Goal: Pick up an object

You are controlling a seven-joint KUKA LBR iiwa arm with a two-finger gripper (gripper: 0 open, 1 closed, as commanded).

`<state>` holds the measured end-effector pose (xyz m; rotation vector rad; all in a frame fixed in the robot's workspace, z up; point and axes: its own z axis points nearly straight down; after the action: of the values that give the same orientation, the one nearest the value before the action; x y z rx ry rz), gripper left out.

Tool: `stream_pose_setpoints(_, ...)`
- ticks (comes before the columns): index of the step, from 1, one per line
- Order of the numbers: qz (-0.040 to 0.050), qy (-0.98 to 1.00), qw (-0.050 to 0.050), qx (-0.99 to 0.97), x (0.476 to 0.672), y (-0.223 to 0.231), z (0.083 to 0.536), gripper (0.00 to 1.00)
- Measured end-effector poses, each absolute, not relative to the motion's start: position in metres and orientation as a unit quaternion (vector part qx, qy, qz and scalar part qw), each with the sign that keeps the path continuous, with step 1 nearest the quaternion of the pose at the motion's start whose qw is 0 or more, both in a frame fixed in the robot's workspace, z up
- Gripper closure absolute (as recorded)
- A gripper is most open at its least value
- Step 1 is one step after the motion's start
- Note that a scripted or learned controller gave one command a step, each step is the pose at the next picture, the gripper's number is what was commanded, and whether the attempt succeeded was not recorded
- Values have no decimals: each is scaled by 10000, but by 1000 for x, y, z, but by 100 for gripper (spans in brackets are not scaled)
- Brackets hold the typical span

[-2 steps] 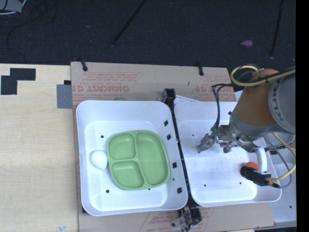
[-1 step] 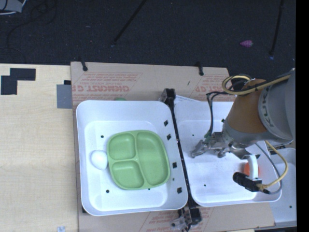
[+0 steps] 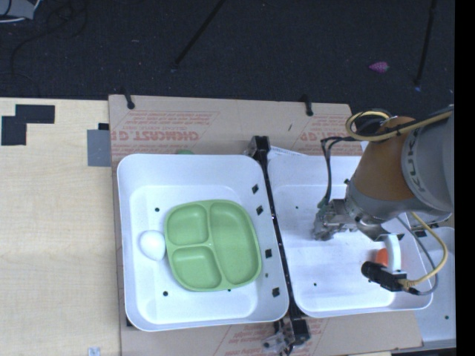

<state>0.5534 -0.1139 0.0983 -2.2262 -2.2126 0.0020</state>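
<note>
Hanging low in the right bin [image 3: 319, 288], the gripper [image 3: 325, 227] had its things to grab off to the left. A green three-part plate [image 3: 230, 232] lay in the left bin [image 3: 145, 199], with a small white egg [image 3: 152, 244] just beside its left edge. Whether the gripper was open or closed, I could not tell.

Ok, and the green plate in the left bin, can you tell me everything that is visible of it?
The green divided plate looks like smooth plastic, a rounded rectangle with a raised rim and three empty compartments: two smaller toward the view's left, one longer toward the right. It lies flat, right way up, slightly askew, on the floor of the left bin. A white egg-shaped object sits at its left edge, touching or nearly touching it.
</note>
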Motion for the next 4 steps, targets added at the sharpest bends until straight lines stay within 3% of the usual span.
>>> stream_pose_setpoints(3, -11, -7074, -11, -7069, 549, -109, 243, 100)
stream_pose_setpoints(4, 1, -7084, 11, -7058, 562, -59, 249, 100)
